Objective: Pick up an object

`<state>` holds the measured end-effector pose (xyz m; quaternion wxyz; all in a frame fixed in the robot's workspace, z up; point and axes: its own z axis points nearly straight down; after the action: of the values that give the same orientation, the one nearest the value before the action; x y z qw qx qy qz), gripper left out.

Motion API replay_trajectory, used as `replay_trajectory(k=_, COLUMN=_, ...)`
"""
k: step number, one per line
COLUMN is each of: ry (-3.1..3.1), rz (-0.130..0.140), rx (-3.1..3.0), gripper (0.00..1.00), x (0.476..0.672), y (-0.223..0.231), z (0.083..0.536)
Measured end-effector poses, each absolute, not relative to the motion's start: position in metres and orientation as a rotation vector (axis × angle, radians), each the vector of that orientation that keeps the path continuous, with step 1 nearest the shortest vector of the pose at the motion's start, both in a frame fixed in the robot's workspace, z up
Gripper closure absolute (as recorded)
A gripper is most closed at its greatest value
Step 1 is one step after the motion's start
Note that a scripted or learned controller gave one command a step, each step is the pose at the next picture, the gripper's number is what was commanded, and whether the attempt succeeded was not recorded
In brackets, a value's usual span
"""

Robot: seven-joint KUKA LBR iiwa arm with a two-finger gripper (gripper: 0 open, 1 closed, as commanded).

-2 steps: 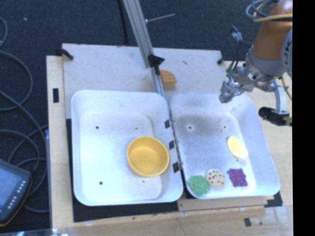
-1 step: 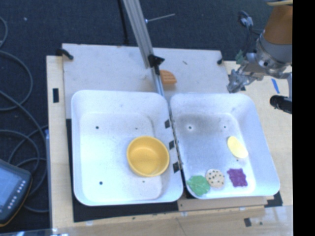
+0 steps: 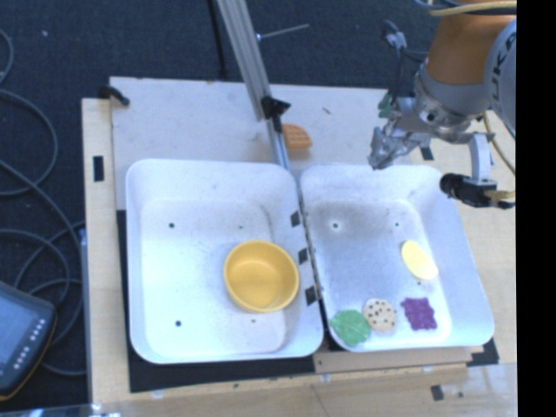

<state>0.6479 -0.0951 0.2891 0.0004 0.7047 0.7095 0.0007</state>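
Hovering above the far rim of the right bin (image 3: 452,233), the gripper (image 3: 385,153) points downward with nothing between its fingers; whether it is spread or pressed together cannot be told from this angle. The arm (image 3: 465,33) enters from the right, its orange band above the wrist.

Contents of the right bin: a yellow oval piece (image 3: 419,260) near the right wall, and along the near edge a green piece (image 3: 350,327), a speckled cookie-like disc (image 3: 379,314) and a purple piece (image 3: 420,313). All four lie well apart from the gripper.

Contents of the left bin (image 3: 165,198): one yellow bowl (image 3: 261,274), upright, near the dividing wall.

An orange item (image 3: 297,138) rests on the tabletop (image 3: 174,115) behind the bins, beside a slanted metal post (image 3: 248,55).
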Motion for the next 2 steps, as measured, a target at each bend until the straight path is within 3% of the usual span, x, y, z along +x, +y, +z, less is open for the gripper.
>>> replay_trajectory(k=2, ry=2.229, rz=0.001, rx=2.214, gripper=1.0, x=0.629, y=0.006, z=0.29)
